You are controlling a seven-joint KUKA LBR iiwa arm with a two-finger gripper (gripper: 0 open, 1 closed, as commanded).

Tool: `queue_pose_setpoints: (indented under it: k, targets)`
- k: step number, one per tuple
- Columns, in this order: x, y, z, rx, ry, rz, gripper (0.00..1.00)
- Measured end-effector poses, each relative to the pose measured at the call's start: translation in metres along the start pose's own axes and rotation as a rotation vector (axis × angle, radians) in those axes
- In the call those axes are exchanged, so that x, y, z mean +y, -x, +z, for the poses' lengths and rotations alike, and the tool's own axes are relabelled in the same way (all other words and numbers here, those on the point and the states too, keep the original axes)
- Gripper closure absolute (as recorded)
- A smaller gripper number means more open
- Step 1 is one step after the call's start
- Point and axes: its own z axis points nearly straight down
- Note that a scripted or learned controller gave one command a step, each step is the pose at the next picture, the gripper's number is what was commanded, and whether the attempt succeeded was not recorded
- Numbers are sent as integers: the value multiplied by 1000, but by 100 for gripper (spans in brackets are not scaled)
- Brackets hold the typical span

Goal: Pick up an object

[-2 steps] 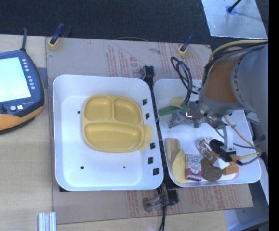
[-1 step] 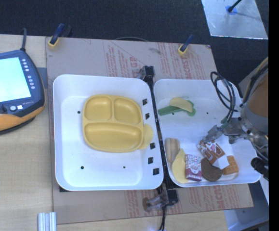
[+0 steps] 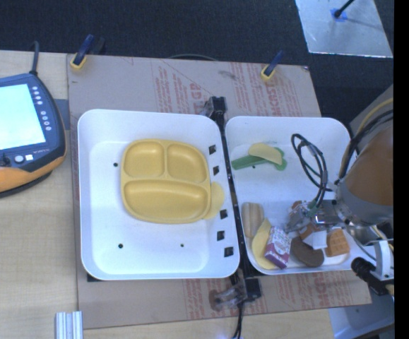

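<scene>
The right bin (image 3: pixel 261 129) holds a pile of toy food at its near side: a tan bread roll (image 3: pixel 251 216), a yellow slice (image 3: pixel 261 244), a purple-and-white packet (image 3: pixel 279 246), a brown round piece (image 3: pixel 304 253) and a waffle-like square (image 3: pixel 338 242). A yellow-and-green piece (image 3: pixel 264 156) lies apart at the bin's far side. My gripper (image 3: pixel 307 219) is low over the pile, right above the brown piece and the packet. The wrist and cables hide its fingertips.
The left bin (image 3: pixel 98 189) carries a yellow divided plate (image 3: pixel 166 181). A black cable (image 3: pixel 309 157) loops over the right bin. A tablet pendant (image 3: pixel 10 129) rests on the bench at far left. The arm's body (image 3: pixel 370 175) covers the right bin's right wall.
</scene>
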Motion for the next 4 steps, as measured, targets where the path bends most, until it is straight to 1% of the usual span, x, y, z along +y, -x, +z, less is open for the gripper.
queue_pose_setpoints:
  k: [1,2,3,4]
  targets:
    - [81,-38,-3,-1,11,-7,0]
    - [25,57,-8,-4,1,10,0]
    - [97,-12,-66,-1,14,-9,0]
    - [185,-73,-5,-2,11,-9,0]
